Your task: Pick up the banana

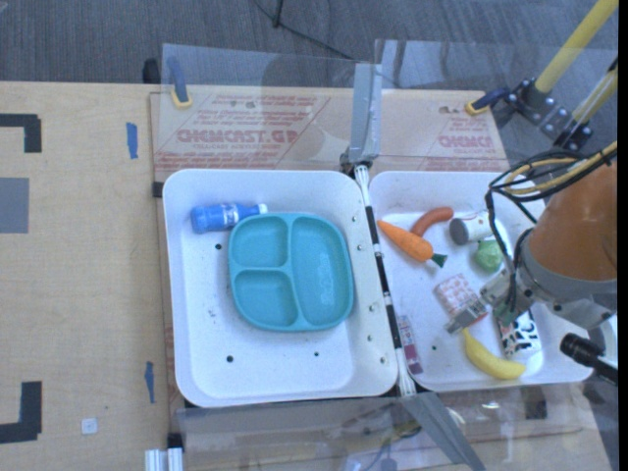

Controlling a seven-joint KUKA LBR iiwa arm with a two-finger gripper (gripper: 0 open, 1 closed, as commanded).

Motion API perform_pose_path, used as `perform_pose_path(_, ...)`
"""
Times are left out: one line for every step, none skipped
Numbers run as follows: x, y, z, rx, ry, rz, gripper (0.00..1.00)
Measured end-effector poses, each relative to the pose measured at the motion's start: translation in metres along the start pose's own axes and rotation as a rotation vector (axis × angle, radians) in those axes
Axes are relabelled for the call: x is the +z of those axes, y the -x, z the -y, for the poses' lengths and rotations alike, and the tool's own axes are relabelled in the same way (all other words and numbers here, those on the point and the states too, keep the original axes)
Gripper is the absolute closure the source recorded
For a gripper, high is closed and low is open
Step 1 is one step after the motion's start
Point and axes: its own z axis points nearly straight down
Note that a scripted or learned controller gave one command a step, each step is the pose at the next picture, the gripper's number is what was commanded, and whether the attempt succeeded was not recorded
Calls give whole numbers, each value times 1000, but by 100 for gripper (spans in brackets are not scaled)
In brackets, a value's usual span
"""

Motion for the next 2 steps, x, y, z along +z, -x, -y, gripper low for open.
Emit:
perform_pose_path(18,-22,-2,-105,-19,-32,0)
perform_pose_path(8,-18,-3,-100,-14,-27,100)
